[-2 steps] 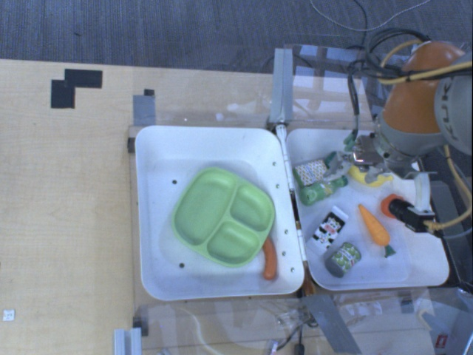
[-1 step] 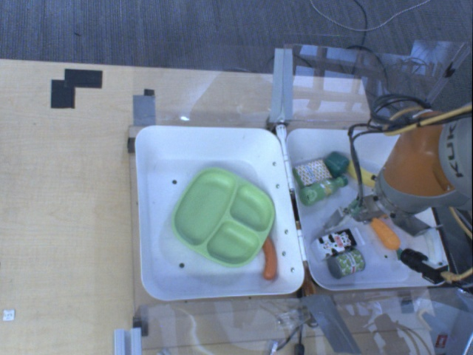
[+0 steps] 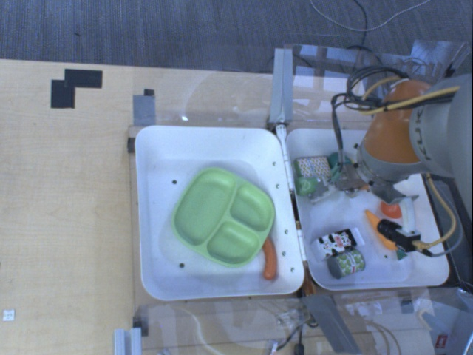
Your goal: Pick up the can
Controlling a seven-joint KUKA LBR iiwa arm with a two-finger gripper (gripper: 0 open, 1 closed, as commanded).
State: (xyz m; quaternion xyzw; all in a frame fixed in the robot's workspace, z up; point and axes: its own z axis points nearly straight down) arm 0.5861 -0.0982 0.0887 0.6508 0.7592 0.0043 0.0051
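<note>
The can [image 3: 346,262] is lying on its side near the front wall of the right bin [image 3: 436,276], just in front of a small black-and-white carton [image 3: 338,240] that is almost touching it. Being a rigid metal cylinder with a smooth, probably slippery label, it is likely rolling easily if nudged, so closing across its short round body, midway along its length, looks safest. The end effector [image 3: 341,177] is hovering well behind the can, beside a green patterned packet [image 3: 312,171]; whether it is open or closed I cannot tell, since the wrist is hiding it.
</note>
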